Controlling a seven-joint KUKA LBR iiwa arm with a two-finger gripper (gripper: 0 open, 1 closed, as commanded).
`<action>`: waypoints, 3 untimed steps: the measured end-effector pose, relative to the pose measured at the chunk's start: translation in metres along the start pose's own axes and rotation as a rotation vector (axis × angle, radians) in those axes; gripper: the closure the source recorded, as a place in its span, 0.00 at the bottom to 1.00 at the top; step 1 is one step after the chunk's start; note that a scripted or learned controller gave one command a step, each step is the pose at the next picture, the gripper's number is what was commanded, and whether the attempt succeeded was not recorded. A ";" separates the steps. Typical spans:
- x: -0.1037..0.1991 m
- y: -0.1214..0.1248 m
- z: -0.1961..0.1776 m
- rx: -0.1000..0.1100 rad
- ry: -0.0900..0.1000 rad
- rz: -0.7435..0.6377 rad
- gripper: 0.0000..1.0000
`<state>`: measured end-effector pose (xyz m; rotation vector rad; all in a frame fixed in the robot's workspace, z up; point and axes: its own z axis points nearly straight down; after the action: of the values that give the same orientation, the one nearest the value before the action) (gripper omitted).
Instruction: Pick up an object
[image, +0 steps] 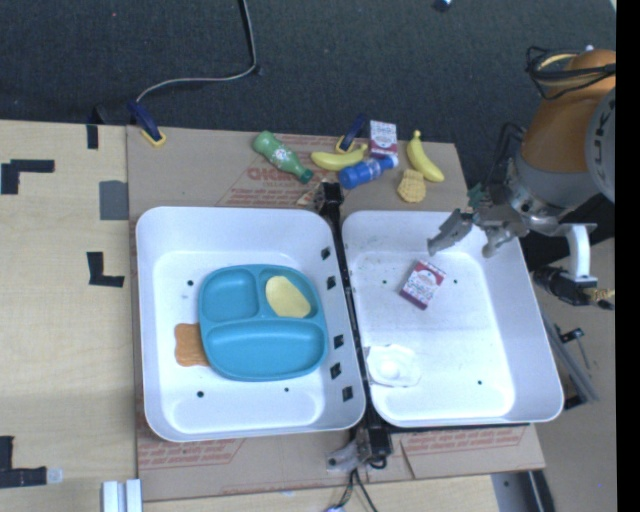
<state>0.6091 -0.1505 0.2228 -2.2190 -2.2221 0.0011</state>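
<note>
Pincer: fingers apart, holding nothing, above right bin's far edge.
Packet: lying flat mid-bin, near the pincer, not touched.
Risk: flat packet may slide off or get nudged if the fingers straddle it off-centre.

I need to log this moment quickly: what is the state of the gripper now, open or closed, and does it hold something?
Gripper: open, holding nothing, over the upper right part of the right bin, above the small red box.
</note>
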 end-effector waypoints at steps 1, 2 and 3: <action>0.021 0.007 0.110 0.003 0.001 0.000 0.00; 0.025 0.008 0.131 -0.016 -0.010 0.003 0.00; 0.026 0.010 0.119 -0.022 -0.009 0.002 1.00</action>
<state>0.6189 -0.1246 0.1035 -2.2367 -2.2348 -0.0137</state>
